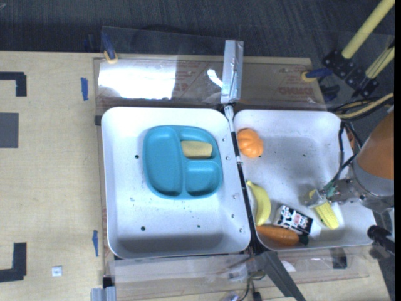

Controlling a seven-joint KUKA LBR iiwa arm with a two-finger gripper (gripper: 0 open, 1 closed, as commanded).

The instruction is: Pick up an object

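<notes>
the gripper (327,196) sits low in the right bin (294,124), just above a corn cob (327,216); cannot tell its state. nearby lie a banana (260,203), a black-and-white packet (294,219), a carrot (279,234) and an orange pumpkin (250,142). the left bin (119,187) holds a blue divided tray (175,168) with a yellow piece (197,149).
</notes>
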